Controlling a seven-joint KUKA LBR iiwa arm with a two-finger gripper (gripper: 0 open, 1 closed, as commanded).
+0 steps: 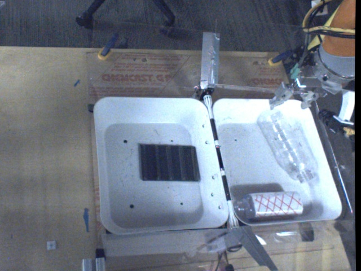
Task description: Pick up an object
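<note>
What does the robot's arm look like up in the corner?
The arm is grey with a bright orange band, and yellow and black cables loop beside it. Its gripper is small, pale metal with two thin fingers.

Dim, soft-focus view; white bins (113, 117) glare, shadowed inside.

A single fixed camera sits above the pale wooden bench (45, 151) and looks down at a slant, from the near side toward the far side. It stands back enough to take in both shallow white plastic bins: the left bin (107, 117) and the right bin (330, 202) lie side by side across the middle. Dark grey floor (45, 10) shows past the bench's far edge. The grey arm with its orange band (341, 24) enters at the far right.
</note>
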